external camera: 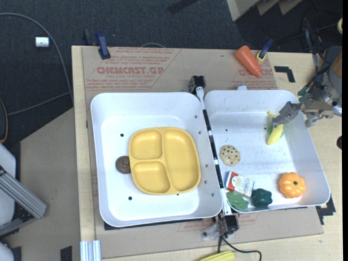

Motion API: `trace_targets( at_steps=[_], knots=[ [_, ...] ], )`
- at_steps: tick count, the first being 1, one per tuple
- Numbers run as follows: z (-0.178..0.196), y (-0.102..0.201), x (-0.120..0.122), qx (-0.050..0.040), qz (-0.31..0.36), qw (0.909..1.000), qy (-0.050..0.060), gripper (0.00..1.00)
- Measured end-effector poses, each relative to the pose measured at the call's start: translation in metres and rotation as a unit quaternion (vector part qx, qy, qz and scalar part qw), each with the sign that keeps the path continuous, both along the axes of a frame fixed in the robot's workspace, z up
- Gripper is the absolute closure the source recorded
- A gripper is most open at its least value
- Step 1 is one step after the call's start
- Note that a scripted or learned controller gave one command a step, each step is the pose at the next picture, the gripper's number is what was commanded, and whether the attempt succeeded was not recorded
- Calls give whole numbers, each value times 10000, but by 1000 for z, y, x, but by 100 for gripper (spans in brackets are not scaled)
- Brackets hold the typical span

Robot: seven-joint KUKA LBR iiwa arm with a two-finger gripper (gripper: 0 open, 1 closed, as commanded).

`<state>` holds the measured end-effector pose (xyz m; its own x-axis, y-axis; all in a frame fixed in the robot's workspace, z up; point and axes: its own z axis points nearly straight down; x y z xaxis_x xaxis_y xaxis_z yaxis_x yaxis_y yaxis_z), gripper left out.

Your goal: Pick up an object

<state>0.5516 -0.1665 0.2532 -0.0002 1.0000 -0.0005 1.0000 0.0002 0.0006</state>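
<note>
Grey arm (329,99) reaching in from the right, hand (289,113) low, pointing left

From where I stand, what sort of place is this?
Probably a robotics test lab: two white bins clamped onto a board, toy food like a pumpkin and cookie, cables trailing over dark carpet.

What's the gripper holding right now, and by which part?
Cannot be told. The gripper sits right at the upper end of the yellow banana-like piece in the right bin, but an actual pinch isn't discernible.
</note>
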Motion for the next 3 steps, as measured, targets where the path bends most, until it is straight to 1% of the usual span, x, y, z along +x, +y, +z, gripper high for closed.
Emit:
trace_targets(
  at_steps=[1, 2, 3],
  knots=[
    [-167, -32, 73, -6, 2, 10000, -16, 0],
    [-156, -32, 74, -15, 6, 10000, -31, 100],
    [-168, 25, 69, 9, 6, 10000, 5, 100]
  ],
)
